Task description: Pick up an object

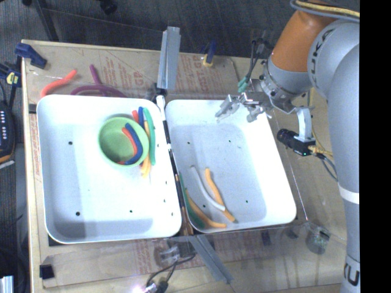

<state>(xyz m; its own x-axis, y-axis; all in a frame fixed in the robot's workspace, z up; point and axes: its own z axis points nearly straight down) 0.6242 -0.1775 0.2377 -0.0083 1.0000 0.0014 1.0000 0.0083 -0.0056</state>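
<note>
I have the gripper (240, 107) parked over the far edge of the right bin (269, 163), its 2 fingers spread apart with nothing between them, so I judge this as the approach step, before any descent. The likeliest targets lie near that bin's front-left corner: an orange curved strip (215, 191), a white strip (203, 188) touching it, and more orange and green pieces along the front wall. The left bin (61, 182) holds a green bowl (122, 140) with coloured strips draped over its right rim. Next I would need to bring the arm toward the front, centre over 1 strip, and drop.
</note>
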